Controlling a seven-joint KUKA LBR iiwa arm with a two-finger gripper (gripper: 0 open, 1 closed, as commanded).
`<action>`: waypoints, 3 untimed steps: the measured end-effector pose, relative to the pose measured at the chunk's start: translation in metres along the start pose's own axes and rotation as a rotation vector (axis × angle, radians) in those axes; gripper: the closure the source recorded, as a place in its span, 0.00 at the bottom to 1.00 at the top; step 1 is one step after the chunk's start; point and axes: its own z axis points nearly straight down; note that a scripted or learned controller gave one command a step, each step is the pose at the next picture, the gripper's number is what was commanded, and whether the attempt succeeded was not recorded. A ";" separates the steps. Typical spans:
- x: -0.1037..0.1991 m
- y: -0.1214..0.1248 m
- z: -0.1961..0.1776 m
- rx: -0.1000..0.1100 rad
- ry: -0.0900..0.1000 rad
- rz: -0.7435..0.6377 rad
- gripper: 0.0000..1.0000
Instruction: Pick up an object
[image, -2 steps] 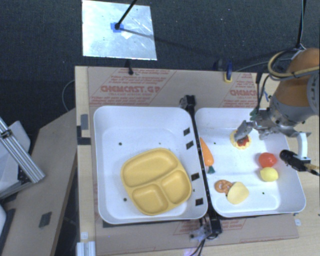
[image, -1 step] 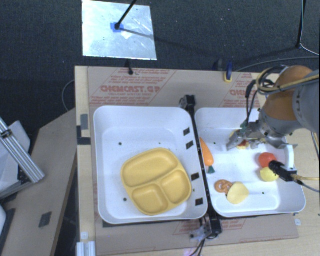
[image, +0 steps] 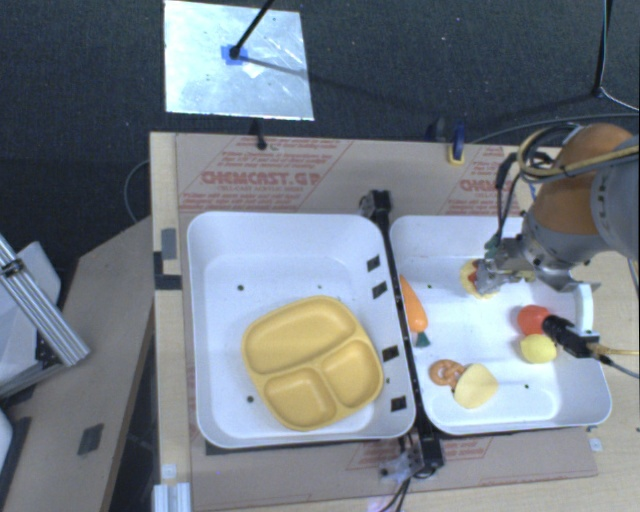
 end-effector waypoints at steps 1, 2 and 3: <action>-0.003 0.005 -0.062 -0.006 -0.002 -0.002 1.00; -0.005 0.001 -0.107 -0.005 -0.001 -0.002 1.00; -0.005 0.003 -0.159 -0.005 -0.001 -0.003 1.00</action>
